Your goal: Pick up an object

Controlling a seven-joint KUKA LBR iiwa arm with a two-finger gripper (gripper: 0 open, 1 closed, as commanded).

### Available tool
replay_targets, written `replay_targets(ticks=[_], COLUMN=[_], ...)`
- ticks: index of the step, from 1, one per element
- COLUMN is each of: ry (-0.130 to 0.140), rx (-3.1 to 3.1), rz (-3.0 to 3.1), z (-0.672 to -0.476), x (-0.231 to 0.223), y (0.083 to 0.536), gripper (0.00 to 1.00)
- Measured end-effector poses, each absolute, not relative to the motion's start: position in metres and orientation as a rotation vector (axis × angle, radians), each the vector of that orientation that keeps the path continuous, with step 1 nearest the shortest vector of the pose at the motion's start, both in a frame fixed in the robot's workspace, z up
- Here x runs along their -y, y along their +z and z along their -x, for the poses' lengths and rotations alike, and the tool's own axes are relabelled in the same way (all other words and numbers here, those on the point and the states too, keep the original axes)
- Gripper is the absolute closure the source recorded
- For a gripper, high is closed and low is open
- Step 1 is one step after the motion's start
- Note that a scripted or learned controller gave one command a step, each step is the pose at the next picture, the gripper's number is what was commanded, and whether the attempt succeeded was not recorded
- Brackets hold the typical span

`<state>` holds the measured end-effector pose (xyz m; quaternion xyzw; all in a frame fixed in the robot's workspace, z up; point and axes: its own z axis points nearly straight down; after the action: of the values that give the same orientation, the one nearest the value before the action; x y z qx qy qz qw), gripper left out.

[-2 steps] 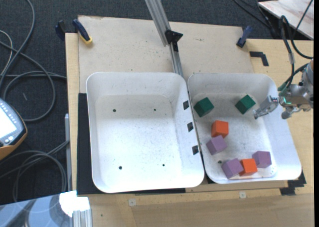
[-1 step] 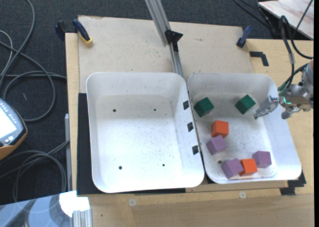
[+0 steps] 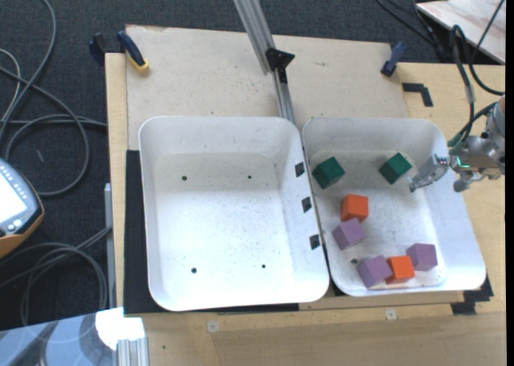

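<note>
Landmark: right bin; everything below is placed relative to it.

Gripper sits at the bin's right rim, upper part, with one finger poking inward over the wall; jaw state not readable from this angle, cannot tell; nothing visible in its grasp.

Candidates, all on the bin floor: green cube at the top, nearest the gripper, just beside it and apart from the rest; second green cube at top left, near the divider wall; orange cube mid-floor with a purple cube touching or nearly touching its lower edge; bottom cluster of purple cube, orange cube and purple cube packed together against the lower rim.

Judgement: still in approach, no pick made; best target is the near green cube, since it is isolated with clear sides; centre over it, align the jaws square to two opposite faces, descend straight, close only at floor height; avoid the bottom cluster, too tight for finger entry; watch for rim contact on the way in.
</note>
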<state>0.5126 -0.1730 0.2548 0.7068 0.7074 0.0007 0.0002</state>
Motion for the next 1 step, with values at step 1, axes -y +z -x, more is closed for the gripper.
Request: replay_targets(ticks=[1], ry=[0.002], rx=[-2.222], rz=[-2.22], z=[-0.5126], x=[0.173], y=[0.2548], gripper=[0.0])
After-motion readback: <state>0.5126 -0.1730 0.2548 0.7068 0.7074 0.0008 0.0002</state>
